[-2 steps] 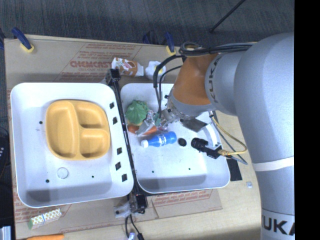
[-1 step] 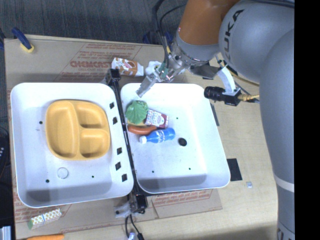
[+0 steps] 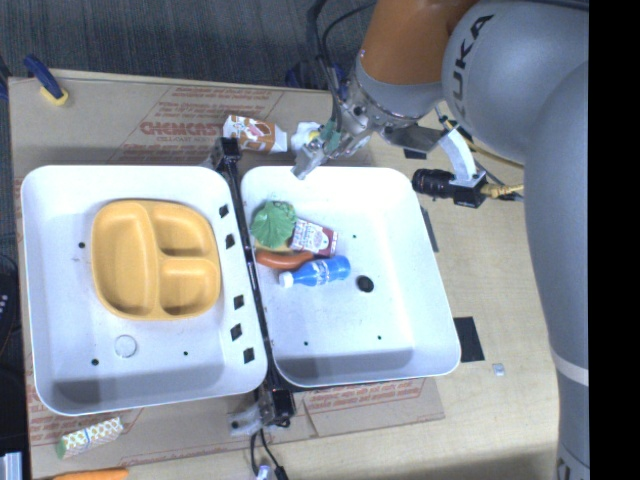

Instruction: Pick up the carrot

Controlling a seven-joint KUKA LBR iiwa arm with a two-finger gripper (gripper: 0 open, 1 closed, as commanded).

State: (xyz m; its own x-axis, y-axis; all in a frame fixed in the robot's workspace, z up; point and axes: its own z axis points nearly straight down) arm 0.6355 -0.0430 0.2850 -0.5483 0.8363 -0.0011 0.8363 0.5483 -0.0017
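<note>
On a tan bench (image 3: 500, 388) with printed cardboard (image 3: 190, 118) laid flat beneath them sit two shallow white bins side by side; dark grey carpeted floor (image 3: 150, 18) runs along the far edge. One arm (image 3: 520, 78) — grey, orange band above the wrist — reaches in from the right, ending over the far rim of the right bin (image 3: 400, 328). The gripper (image 3: 318, 153) hangs there tilted toward the left; cannot tell whether its tips are apart or together. Left bin (image 3: 60, 268): one yellow divided tray (image 3: 155, 258), three compartments, lying flat. Right bin: four things bunched near its left wall — one green leafy vegetable (image 3: 272, 223), one carrot (image 3: 284, 260) lying crosswise just below the green thing and touching it, one small red-and-white packet (image 3: 312, 236) on the carrot's far side, one blue-and-white bottle (image 3: 318, 272) on its side against the carrot's near edge. Outside the bins: one small brown-and-white carton (image 3: 250, 133) on the cardboard behind the bins, one blue-and-yellow object (image 3: 45, 80) at the far left corner, one patterned packet (image 3: 90, 436) at the near left.
</note>
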